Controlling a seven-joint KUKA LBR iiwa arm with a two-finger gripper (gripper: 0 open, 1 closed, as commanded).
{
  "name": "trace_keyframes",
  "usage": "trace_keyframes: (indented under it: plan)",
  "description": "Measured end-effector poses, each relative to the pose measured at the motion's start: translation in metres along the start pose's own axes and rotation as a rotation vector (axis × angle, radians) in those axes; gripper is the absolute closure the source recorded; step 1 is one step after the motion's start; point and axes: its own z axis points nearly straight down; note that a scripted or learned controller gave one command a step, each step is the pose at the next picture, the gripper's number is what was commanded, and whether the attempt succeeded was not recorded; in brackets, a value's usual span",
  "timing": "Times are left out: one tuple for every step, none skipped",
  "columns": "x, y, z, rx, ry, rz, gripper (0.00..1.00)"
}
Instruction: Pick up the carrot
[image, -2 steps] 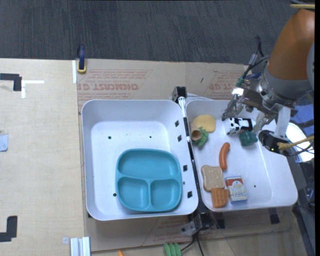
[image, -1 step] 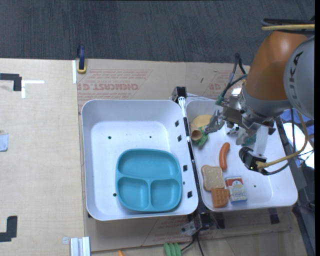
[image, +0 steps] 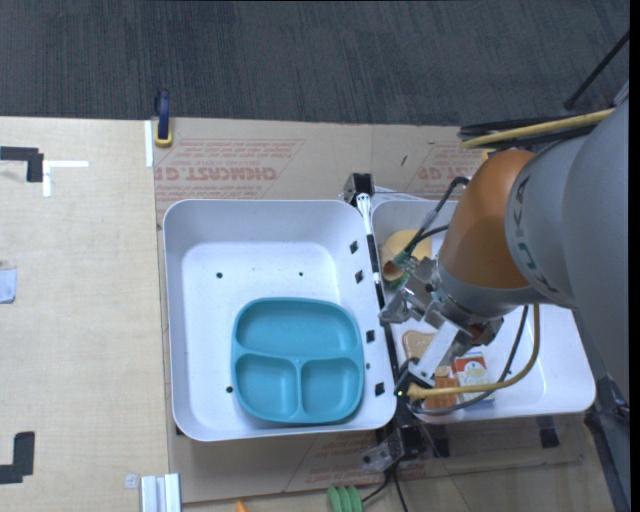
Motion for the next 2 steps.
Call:
trace_keyframes:
  plan:
    - [0.004, 0.063, -0.035, -0.006, 0.002, -0.113, 0.0]
    - [-0.009, 0.045, -0.001, -0.002, 0.002, -0.03, 0.0]
